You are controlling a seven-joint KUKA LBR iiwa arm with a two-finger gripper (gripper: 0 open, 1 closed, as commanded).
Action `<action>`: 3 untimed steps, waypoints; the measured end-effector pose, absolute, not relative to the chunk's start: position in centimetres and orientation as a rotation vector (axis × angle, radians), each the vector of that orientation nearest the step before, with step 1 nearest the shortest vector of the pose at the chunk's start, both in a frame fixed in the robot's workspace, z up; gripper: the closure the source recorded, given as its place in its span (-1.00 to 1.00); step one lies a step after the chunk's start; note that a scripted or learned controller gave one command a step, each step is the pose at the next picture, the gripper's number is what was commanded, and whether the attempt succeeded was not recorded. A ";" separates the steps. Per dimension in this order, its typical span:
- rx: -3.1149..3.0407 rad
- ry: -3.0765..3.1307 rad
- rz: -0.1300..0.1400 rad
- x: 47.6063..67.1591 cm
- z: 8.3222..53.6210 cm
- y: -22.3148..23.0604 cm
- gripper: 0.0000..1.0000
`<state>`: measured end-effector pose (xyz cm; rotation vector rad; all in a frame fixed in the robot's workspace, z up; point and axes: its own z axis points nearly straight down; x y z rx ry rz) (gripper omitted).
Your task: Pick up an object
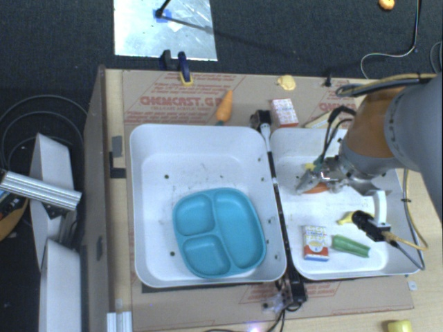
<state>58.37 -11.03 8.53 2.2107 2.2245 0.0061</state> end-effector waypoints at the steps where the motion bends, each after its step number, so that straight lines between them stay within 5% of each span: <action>1: 2.210 2.224 0.006 63.4 8.6 -11.6 -1.00; 2: 2.214 2.227 0.000 63.1 9.5 -11.7 1.00; 3: 2.211 2.230 0.006 60.6 20.3 -4.5 1.00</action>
